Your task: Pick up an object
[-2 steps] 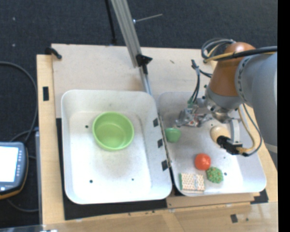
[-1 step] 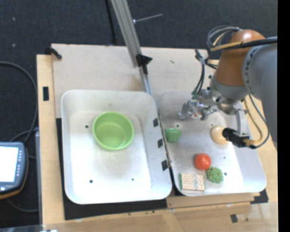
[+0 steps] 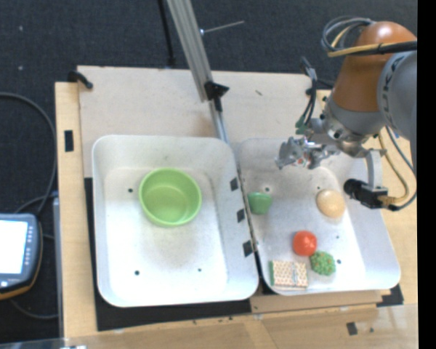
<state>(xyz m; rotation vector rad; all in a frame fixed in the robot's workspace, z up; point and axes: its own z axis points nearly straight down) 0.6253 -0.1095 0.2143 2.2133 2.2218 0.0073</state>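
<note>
Green bowl [image 3: 170, 195] sat in the left bin [image 3: 109, 267]. Right bin [image 3: 370, 257] held a green cup [image 3: 259, 202], egg [image 3: 330, 203], tomato [image 3: 304, 243], broccoli [image 3: 323, 262] and cracker [image 3: 288, 273]. Whether the tool [image 3: 299, 155] above it gripped anything, I cannot tell.

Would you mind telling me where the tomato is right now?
The tomato lies in the right bin, near its front edge, just above the broccoli and the cracker.
</note>
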